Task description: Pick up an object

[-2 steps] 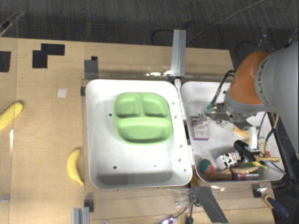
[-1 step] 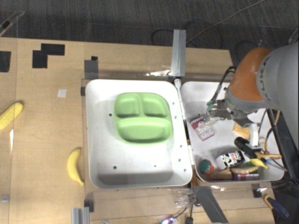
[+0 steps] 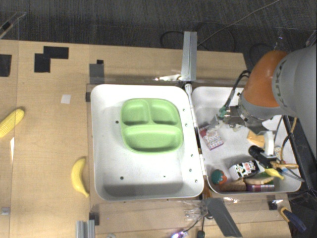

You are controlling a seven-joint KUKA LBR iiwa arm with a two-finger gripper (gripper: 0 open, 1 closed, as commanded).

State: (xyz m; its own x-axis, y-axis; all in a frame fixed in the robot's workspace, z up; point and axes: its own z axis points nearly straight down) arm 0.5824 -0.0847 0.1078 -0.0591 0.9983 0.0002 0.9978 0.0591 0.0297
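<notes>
Wood bench w/ two white bins.

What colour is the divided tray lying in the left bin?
Light green: the divided tray shows best in the camera view, against the white left bin.

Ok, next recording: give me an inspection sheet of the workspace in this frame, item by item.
Surface: wooden bench bearing two white bins.
Job's things: right bin holds a small packet, a green ball and a black-and-white item.
Clutter: green divided plate in left bin; banana and corn cob on the bench.
Grippers: gripper low over right bin.
Cables: black cable on the floor.
Surroundings: dark carpet.
</notes>
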